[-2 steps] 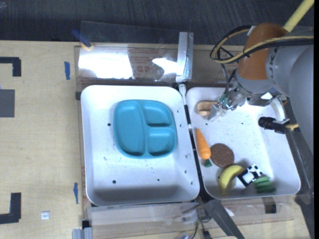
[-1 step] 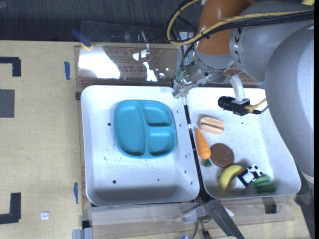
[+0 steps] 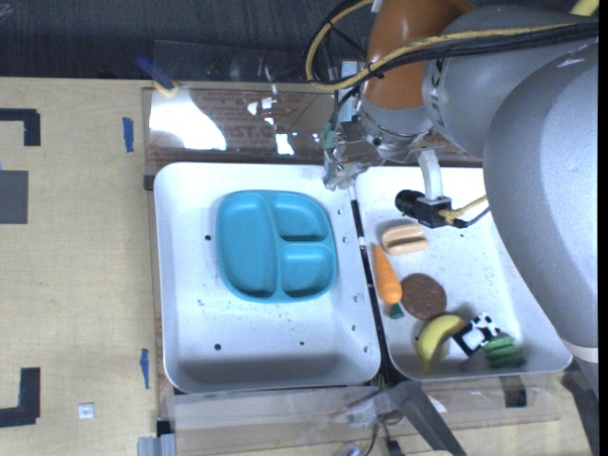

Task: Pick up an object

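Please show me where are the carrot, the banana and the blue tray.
carrot (image 3: 387, 279): camera view, middle of its orange body.
banana (image 3: 433, 335): camera view, middle of its curve.
blue tray (image 3: 249, 247): camera view, its large left compartment.

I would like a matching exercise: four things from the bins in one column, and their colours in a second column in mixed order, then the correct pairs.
Things:
1. divided plate
2. carrot
3. banana
4. round cookie

Colours:
A. brown
B. yellow
C. blue
D. orange

Pairs: 1-C, 2-D, 3-B, 4-A
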